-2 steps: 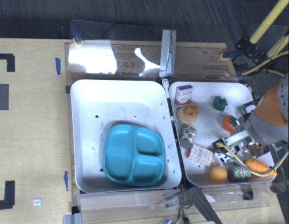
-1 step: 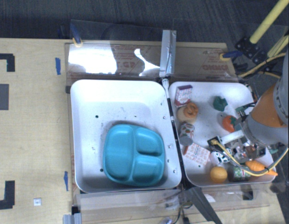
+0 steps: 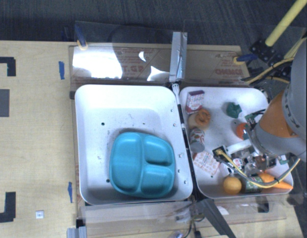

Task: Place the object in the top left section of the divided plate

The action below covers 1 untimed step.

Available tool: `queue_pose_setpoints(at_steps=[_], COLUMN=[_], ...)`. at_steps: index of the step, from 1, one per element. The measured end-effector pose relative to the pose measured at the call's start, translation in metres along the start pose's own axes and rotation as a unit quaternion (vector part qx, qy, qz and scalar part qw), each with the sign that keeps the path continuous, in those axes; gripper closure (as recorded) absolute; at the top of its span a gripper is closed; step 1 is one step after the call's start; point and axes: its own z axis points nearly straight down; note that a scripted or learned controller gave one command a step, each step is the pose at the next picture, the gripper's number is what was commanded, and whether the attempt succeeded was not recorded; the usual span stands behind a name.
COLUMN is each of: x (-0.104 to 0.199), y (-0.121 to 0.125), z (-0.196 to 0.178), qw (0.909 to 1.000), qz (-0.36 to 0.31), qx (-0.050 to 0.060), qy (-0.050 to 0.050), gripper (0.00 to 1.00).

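Note:
A blue divided plate (image 3: 142, 164) lies in the left bin (image 3: 94, 113), toward its front. My gripper (image 3: 247, 165) is lowered into the right bin (image 3: 218, 99) near the front right, among wires and small items. Close to it lie an orange fruit (image 3: 232, 184), a carrot (image 3: 275, 182) and a white packet with red print (image 3: 206, 162). Whether anything is in the gripper's grasp is hidden by the wrist and cables.
The right bin also holds a small pink and white carton (image 3: 195, 101), a brown round pastry (image 3: 201, 117), a grey can (image 3: 196, 139), a green object (image 3: 233, 109) and a red-orange item (image 3: 240, 129). The arm (image 3: 282, 123) overhangs that bin's right side.

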Motion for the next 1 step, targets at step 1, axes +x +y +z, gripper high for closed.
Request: queue_pose_setpoints(at_steps=[1], x=[0.0031], y=[-0.0232], z=[-0.0004], qw=[1.0000], qz=[0.002], qx=[0.000], qy=[-0.002], gripper=[1.00])
